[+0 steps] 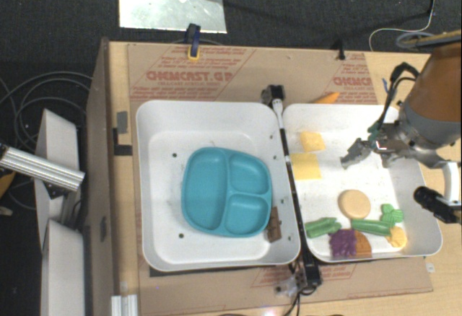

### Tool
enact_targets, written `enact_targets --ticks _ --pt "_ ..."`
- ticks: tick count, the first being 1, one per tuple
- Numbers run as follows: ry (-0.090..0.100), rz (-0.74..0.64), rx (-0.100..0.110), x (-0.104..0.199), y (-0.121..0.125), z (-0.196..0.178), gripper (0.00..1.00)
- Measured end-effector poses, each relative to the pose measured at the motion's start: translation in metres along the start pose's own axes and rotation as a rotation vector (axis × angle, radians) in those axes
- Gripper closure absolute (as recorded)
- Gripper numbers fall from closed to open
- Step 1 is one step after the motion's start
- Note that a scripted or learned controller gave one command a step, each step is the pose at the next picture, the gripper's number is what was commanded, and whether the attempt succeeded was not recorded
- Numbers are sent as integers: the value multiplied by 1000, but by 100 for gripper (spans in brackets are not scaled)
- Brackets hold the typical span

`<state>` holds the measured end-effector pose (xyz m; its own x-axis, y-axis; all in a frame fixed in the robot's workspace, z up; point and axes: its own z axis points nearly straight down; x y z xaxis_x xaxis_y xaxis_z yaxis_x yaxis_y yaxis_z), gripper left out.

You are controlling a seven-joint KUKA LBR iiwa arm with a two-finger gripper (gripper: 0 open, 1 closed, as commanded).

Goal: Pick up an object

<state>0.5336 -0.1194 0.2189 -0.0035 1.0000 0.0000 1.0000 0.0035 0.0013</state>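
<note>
The claw (355, 156) hangs slightly open and unloaded, right of 2 yellow blocks (309, 154), above the tan disc (354, 203).

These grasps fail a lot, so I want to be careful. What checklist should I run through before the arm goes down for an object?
1. Objects in reach: ok, the right bin holds toy food.
2. Gripper above that bin: ok.
3. Gripper holding nothing: ok, nothing seen between the fingers.
4. Isolated target: ok, the yellow blocks and the tan disc lie apart from the rest.
5. Front cluster: not ok, the green pieces and purple piece touch.
</note>
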Motion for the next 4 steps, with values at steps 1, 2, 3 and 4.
enact_targets --ticks 1,2,3,4 --pt "1 6 6 -32 -47 140 0" --pt "0 -5 -5 3 13 134 0" --pt "1 3 3 -14 -21 135 0" --pt "1 3 3 -11 -48 135 0"
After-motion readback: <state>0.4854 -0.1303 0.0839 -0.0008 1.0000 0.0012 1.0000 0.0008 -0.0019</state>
